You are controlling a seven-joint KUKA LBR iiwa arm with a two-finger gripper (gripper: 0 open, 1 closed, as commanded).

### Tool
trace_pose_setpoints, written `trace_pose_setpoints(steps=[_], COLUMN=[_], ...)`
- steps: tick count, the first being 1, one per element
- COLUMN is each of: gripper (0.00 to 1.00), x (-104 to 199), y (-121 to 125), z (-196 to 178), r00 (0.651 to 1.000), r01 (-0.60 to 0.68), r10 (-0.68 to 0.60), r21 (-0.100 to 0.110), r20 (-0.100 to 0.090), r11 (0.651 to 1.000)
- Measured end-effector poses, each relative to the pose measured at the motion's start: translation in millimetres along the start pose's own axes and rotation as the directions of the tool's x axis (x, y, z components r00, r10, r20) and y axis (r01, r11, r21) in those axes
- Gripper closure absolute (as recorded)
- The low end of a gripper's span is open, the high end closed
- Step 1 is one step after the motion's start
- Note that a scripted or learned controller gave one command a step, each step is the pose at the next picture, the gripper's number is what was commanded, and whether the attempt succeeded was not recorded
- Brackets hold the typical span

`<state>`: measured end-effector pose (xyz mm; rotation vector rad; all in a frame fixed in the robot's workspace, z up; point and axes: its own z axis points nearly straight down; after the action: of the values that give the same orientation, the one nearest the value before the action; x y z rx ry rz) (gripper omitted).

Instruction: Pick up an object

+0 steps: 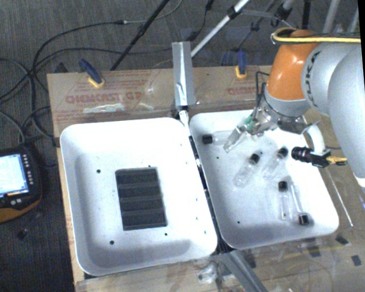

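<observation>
2 smooth white bins [79, 202]; the hand [252, 124] grasps a clear, black-capped cylindrical vial [234, 137] above the right one.

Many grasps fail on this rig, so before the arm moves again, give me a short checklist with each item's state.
1. Targets in reach: ok. Clear vials lie loose in the right bin, below the gripper.
2. Vial between the fingers: cannot tell. A clear vial slants out from the gripper's left, but the grip itself is not visible.
3. Vials apart: not ok. Two near the right wall lie side by side.
4. Left bin: ok. It holds a black tray, away from the arm.
5. Wrist cable: cannot tell whether it clears the bin wall.
</observation>
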<state>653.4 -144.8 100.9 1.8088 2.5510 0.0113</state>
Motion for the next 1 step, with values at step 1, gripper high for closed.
trace_pose_setpoints(steps=[1], gripper=[1.00], x=[0.9], y=[0.4], z=[-8.6], r00=[1.000], r01=[0.000], r10=[0.000], r21=[0.000], r20=[-0.002], r11=[1.000])
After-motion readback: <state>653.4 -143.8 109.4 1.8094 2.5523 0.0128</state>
